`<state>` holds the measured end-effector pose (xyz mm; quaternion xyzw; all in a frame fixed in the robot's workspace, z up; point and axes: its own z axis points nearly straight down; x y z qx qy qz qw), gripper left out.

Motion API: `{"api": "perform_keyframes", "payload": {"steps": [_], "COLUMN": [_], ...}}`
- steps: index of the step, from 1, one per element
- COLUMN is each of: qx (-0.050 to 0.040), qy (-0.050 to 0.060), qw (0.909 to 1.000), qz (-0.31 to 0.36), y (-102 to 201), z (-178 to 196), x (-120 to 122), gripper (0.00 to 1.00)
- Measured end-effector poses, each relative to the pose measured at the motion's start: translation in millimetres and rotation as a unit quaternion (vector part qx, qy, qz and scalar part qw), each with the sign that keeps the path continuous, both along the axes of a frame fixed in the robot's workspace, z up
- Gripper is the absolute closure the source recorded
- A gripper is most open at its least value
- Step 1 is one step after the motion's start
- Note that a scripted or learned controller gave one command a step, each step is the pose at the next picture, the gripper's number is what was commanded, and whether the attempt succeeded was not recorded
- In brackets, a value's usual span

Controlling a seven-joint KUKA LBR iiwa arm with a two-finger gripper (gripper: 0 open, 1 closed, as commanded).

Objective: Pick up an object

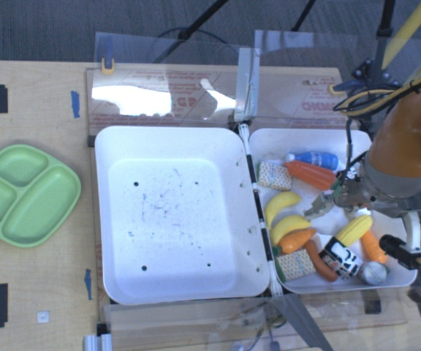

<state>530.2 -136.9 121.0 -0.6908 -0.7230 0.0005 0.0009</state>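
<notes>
Camera view: toys crowd the right bin (bananas, carrots, a bottle, corn). The gripper hangs among them; whether it grips anything cannot be told. A green plate lies far left.

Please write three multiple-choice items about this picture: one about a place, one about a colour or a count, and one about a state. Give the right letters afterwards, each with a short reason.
1. Where does the green divided plate lie?
A. inside the left bin
B. on the bench, left of both bins
C. inside the right bin

2. What colour is the bottle at the far side of the right bin?
A. blue
B. red
C. black

3. Where is the gripper?
A. above the plate
B. over the left bin
C. over the objects in the right bin

Answers: 1 B, the plate rests on the wooden bench outside the left bin. 2 A, its body is blue. 3 C, the arm reaches in from the right and ends above the toys.
</notes>
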Motion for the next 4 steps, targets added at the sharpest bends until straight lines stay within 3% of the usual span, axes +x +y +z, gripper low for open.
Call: {"api": "perform_keyframes", "payload": {"steps": [1, 2, 3, 4], "qx": [0.0005, -0.0011, -0.0004, -0.0009], "qy": [-0.004, -0.008, -0.001, -0.001], "qw": [0.9992, 0.9992, 0.9983, 0.9998], "qz": [0.039, 0.039, 0.059, 0.019], "y": [-29, -29, -2, 46], "z": [-35, -24, 56, 85], "x": [-48, -45, 30, 72], "gripper": [0.0, 1.0, 1.0, 1.0]}}
